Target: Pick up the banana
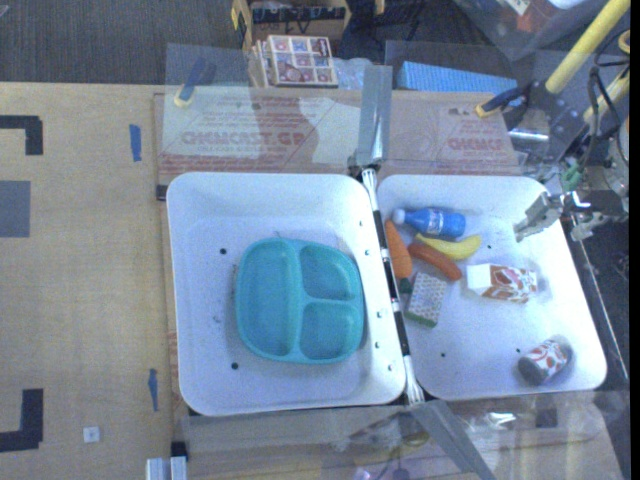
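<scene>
— How is the right bin [585, 298] laid out?
— The banana [450, 246] is placed just before the bottle [432, 221]; the carton [505, 282] is set to its right, the can [543, 360] nearer the front.
— And the left bin [195, 268]?
— A divided plate [298, 299] is held in it.

The shallow white plastic bin on the left [195, 208] holds a turquoise plastic plate with three compartments [300, 300]. In the shallow white plastic bin on the right [580, 313], the curved banana [450, 245] is yellow, just near of a blue plastic bottle with a white cap [433, 220]. Beside them lie an orange carrot [399, 251], a red-orange sausage shape [436, 260], a green-and-white checked packet [427, 299], a white carton with red-brown print [506, 282] and a red-and-grey can [545, 359]. The bench's flat wooden top [80, 268] is pale tan with black marks and blue tape.
</scene>
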